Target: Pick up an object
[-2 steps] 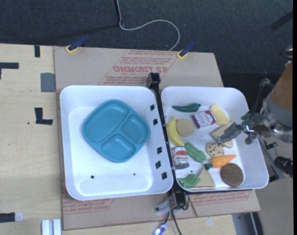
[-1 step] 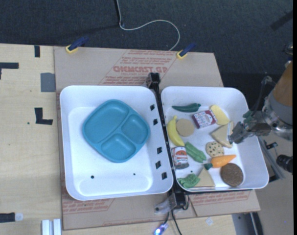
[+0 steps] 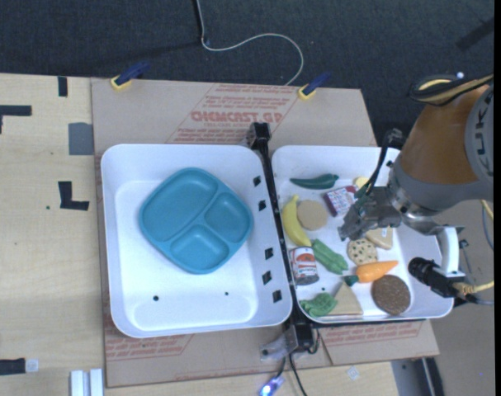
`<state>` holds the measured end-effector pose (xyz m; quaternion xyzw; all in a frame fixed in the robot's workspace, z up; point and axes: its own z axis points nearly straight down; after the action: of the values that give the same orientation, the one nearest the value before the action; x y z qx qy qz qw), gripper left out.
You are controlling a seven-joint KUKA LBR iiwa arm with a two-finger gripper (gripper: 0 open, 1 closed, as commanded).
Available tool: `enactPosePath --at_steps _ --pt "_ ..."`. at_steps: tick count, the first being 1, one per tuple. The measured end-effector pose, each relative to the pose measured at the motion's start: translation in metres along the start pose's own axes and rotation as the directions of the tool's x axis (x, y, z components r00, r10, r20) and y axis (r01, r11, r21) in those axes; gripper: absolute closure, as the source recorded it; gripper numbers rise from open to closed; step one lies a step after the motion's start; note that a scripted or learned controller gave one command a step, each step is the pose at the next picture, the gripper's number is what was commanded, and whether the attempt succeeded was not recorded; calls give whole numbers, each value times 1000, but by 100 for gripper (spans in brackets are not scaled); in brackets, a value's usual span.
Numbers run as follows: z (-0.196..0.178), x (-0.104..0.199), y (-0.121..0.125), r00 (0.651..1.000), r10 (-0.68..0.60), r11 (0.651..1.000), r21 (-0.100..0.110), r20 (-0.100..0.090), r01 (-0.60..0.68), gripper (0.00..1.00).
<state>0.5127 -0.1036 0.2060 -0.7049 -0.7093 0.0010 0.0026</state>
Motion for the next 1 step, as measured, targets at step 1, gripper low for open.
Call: enactPosePath --at_steps 1 --pt "-47 43 87 1000 -2 1000 -14 2 2 100"
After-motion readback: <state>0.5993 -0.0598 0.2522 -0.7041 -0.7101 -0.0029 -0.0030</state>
